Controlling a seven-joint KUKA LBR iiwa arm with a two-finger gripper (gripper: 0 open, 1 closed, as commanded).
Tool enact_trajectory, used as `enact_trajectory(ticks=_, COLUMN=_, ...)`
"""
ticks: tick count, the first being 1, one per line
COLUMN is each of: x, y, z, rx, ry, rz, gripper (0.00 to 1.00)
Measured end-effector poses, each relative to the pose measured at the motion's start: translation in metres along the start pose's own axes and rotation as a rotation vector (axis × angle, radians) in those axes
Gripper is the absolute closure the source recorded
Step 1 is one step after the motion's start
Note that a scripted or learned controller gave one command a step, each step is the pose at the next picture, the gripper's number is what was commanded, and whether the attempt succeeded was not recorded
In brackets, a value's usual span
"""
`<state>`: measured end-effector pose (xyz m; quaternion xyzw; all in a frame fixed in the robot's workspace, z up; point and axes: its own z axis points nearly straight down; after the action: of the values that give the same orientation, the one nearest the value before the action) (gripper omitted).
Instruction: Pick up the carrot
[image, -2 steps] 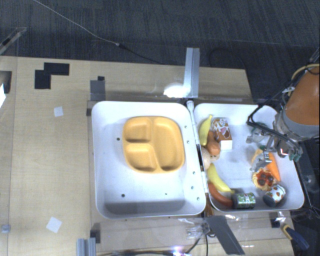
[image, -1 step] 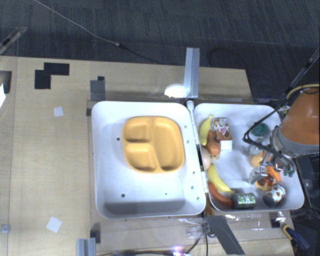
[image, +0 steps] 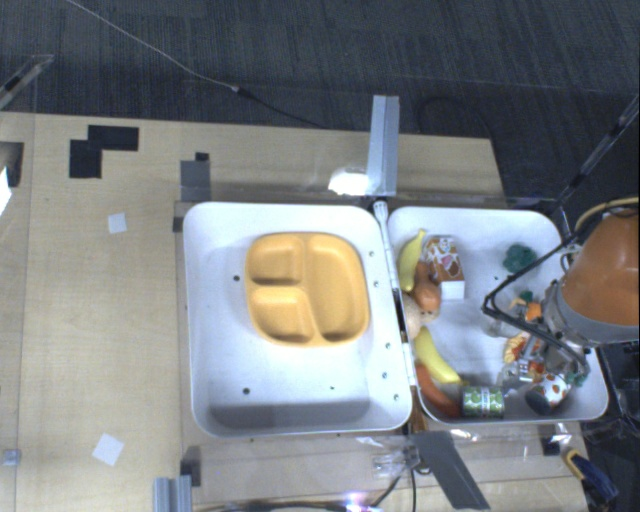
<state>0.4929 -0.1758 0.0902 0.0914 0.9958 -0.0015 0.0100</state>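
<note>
Clutter fills the right bin (image: 480, 222), where the arm (image: 605, 275) comes in from the right and its end effector (image: 530, 362) hangs low over a tangle of small objects near the front right corner — whether it is wide or narrow cannot be made out there. The carrot (image: 436, 386) lies along the bin's front left edge, partly covered by a banana (image: 435, 355) and touching a green can (image: 483, 401) at its far end. The left bin (image: 215, 300) carries a yellow divided tray (image: 303, 288) — upright, near its middle.
</note>
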Motion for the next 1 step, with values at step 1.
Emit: enact_trajectory(ticks=1, x=-0.0034, y=0.0013, z=-0.0125, rx=0.001, ry=-0.007, rz=-0.006, gripper=1.00)
